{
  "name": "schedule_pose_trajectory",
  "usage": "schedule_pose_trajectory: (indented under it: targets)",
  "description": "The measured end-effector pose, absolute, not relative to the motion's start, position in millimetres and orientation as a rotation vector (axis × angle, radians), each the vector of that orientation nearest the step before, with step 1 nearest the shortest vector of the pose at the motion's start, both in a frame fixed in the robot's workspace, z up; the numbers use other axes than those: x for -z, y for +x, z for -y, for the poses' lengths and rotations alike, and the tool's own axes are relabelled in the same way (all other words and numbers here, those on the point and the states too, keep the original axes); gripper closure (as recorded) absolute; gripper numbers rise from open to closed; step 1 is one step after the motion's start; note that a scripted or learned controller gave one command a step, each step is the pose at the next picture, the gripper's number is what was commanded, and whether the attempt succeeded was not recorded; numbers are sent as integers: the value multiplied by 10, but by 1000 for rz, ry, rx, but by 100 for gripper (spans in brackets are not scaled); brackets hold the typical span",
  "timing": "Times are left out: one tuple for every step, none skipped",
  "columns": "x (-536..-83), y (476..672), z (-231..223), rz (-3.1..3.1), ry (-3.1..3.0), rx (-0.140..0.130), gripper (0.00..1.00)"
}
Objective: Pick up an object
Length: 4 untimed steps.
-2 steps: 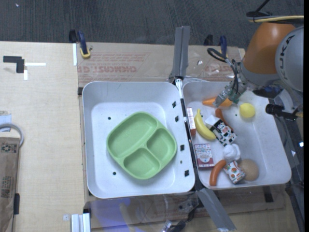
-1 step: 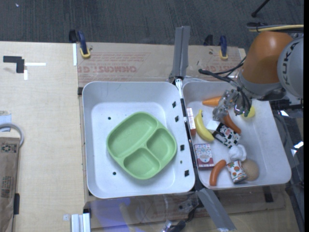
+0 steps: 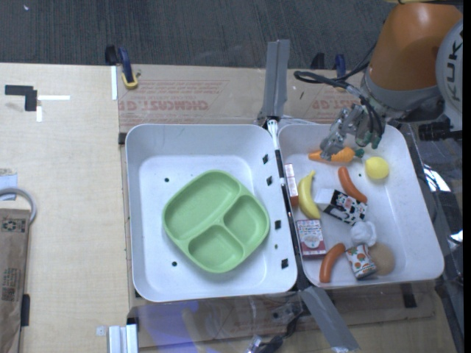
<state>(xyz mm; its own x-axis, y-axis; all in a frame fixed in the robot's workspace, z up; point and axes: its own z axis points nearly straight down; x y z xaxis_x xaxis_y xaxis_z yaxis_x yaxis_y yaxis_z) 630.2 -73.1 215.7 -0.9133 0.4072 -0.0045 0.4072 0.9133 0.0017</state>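
In the camera view, two white bins sit side by side on the bench. The left bin [image 3: 140, 197], at the centre of the frame, holds a light green divided plate [image 3: 215, 221] with three compartments, lying flat and slightly turned.

The right bin [image 3: 416, 197] holds a scatter of toy food. Near its top edge lies a carrot [image 3: 335, 154], orange with a green tip pointing right. To the right of it is a small yellow lemon [image 3: 377, 168]. Just below the carrot a red sausage [image 3: 352, 184] lies at a slant. A yellow banana [image 3: 307, 195] curves down along the bin's left side, next to a thin box [image 3: 290, 183] leaning on the left wall. Between the banana and the sausage is a black-and-white carton [image 3: 346, 207]. Below it sits a small white lump [image 3: 363, 232], too blurred to identify. A red and white box [image 3: 310, 237] lies below the banana. Near the bottom edge are a second sausage [image 3: 331, 262], orange-red, a small red can [image 3: 360, 261] touching it on the right, and a tan round thing [image 3: 383, 258] just beside the can.

The arm, with its large orange band [image 3: 412, 39], comes in from the upper right of the frame. The gripper [image 3: 352, 132] hangs over the top of the right bin, directly above the carrot and seemingly close to it. Its fingers are a tangle of grey metal and cable from here, and I cannot tell whether they are spread or closed, or whether they touch the carrot.

A cardboard sheet [image 3: 191, 94] lies behind the bins, and a brown paper bag [image 3: 13, 271] sits at the lower left.
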Motion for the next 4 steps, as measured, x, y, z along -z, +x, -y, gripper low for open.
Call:
schedule_pose_trajectory:
  targets:
    - [-2348, 6515, 1294, -3124, 269, 0, 100]
    - [-2452, 6527, 1302, -3117, 275, -1, 100]
    - [-2252, 6548, 1435, -3137, 72, 0, 100]
    - [-2264, 6560, 1975, -3124, -257, 1, 100]
